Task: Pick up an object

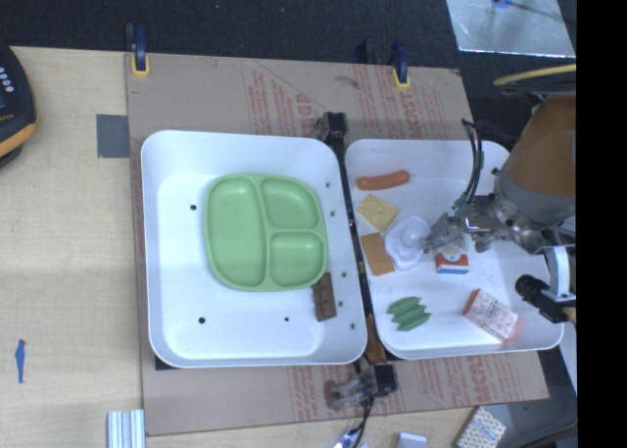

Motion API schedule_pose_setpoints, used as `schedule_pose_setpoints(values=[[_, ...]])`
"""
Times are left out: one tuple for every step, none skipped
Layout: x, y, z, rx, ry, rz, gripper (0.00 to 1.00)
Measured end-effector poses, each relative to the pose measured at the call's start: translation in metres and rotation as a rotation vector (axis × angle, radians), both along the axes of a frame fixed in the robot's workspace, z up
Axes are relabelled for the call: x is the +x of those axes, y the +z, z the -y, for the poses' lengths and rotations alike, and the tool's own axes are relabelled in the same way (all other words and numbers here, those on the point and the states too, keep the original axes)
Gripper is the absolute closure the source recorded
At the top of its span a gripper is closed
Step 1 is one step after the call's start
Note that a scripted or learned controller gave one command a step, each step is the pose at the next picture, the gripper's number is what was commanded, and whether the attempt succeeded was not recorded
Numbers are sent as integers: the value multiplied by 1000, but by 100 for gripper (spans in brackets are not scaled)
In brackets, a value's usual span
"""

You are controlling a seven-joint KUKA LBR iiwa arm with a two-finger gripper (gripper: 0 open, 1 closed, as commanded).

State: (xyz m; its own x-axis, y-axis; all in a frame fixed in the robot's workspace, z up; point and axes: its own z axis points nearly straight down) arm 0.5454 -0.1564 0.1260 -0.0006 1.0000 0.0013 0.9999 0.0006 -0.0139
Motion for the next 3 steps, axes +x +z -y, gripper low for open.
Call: schedule_pose_setpoints(values=[[0,-32,-4,-7,3,16,0],[-2,-24,-5,-3,3,11,100],[-18,71,-111,2,13,17,100]])
